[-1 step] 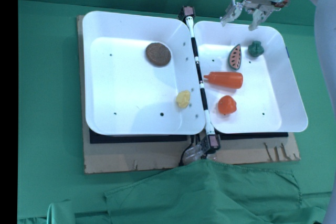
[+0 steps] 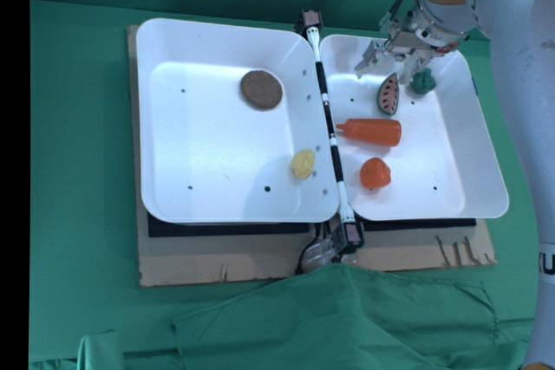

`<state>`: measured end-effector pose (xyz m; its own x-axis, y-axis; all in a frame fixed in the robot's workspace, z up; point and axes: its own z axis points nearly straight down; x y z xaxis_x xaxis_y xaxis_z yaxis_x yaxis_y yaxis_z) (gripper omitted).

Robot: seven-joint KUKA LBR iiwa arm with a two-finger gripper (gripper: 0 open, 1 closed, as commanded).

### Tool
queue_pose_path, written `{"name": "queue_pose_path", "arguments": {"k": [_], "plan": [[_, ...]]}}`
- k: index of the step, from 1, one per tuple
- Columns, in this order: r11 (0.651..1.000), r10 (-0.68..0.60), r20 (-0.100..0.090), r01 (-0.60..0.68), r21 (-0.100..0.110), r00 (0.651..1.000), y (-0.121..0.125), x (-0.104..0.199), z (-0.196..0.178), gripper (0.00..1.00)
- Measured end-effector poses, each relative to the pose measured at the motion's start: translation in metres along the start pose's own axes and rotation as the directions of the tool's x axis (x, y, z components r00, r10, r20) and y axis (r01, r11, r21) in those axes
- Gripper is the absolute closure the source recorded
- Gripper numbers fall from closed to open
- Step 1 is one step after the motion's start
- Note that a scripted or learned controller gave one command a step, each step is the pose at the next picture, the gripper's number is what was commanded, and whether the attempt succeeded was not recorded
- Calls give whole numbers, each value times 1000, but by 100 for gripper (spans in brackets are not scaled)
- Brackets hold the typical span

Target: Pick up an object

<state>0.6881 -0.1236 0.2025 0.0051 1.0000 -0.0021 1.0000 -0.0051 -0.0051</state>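
Gripper (image 2: 395, 56) sits over the far end of the right bin (image 2: 473, 186), arm (image 2: 520, 56) coming in from the right with the orange band above the wrist. Fingers look spread apart, one tip (image 2: 364, 61) toward the divider side, the other nearer the green piece. Nothing visible between them, though the tips are small and partly blurred into the wrist hardware, so take that as probable, not certain.

Relative to the fingers:
- watermelon slice (image 2: 388, 94): just below the tips, toward the near side, standing tilted on the bin floor. Close, apart as far as I can tell.
- small dark green object (image 2: 422, 81): just beside the right-hand fingertip, shape unclear.
- orange bottle (image 2: 371, 131): lying on its side further toward the near edge, cap pointing at the divider.
- red-orange round item (image 2: 375, 174): beyond the bottle, well apart from the fingers.

Left bin (image 2: 173, 178), across the black-and-white divider bar (image 2: 329, 126), well apart from the gripper:
- brown disc (image 2: 261, 89) on the far half.
- small yellow piece (image 2: 303, 163) near the divider-side corner.

Both bins rest on a cardboard sheet (image 2: 217, 264) on green cloth (image 2: 78, 186).
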Motion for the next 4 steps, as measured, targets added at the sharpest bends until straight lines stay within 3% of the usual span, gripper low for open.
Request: {"name": "queue_pose_path", "arguments": {"k": [1,2,3,4], "plan": [[1000,1,3,-1,-18,1000,-4,-42,-84,0],[1000,-4,0,4,-15,1000,-17,-24,-111,0],[1000,-2,-1,2,1,1000,-25,-19,-8,0],[1000,-3,4,3,-17,1000,-36,-4,19,0]]}}
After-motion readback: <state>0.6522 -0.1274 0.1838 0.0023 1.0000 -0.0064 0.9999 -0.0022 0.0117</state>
